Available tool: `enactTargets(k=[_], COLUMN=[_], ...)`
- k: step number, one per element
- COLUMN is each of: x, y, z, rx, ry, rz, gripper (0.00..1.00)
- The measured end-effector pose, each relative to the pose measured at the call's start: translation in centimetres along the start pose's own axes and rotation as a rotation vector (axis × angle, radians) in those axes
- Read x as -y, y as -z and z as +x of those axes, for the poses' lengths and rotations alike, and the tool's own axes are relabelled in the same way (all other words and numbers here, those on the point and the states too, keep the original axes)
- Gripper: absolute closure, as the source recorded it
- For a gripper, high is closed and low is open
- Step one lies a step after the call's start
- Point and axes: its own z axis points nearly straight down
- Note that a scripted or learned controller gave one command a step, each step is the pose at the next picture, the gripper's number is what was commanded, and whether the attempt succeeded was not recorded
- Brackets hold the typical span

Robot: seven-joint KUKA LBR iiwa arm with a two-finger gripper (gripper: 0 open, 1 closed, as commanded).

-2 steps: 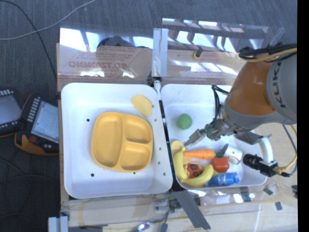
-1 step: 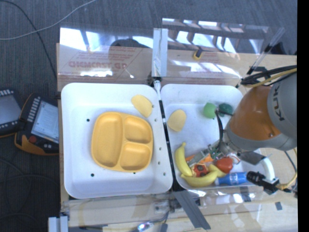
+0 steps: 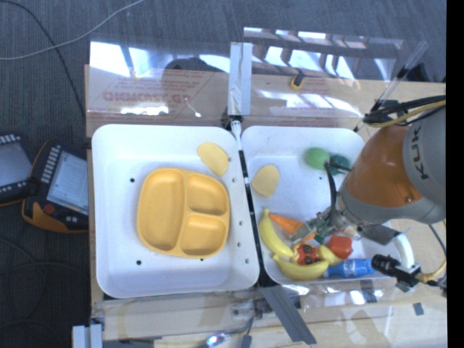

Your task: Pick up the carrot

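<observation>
The carrot (image 3: 288, 224) lies in the right bin (image 3: 290, 140), in the lower middle of the frame, in a crowd of toy food. It is a short orange piece whose long axis runs at a slant from upper left to lower right, its left end close to the upper tip of a banana (image 3: 272, 238) that curves down the bin's left side. A second banana (image 3: 304, 269) lies along the bin's lower edge, with a small red and yellow piece (image 3: 307, 253) just above it and a red piece (image 3: 340, 247) to the right of that. A blue bottle (image 3: 352, 268) rests along the lower right wall.

The gripper (image 3: 324, 227) reaches down from the arm's orange band (image 3: 380, 172) at centre right of the frame, and its tip sits just right of the carrot's lower right end. I cannot tell from this slanted view whether it is released or clenched, and nothing can be seen held in it.

So the carrot lies to the left of the tip and slightly up the frame. A grasp would likely need a short shift leftward, closing across the carrot's slanted axis rather than along it. The banana close beside it leaves little room and could be caught instead.

The left bin (image 3: 116, 216) holds a yellow divided plate (image 3: 183, 212).
</observation>
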Motion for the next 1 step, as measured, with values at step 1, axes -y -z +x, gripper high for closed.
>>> enactTargets(k=[1], x=[-6.48], y=[8.27], z=[4.8], rx=[-0.001], ry=[-0.184], rz=[0.019], gripper=[1.0])
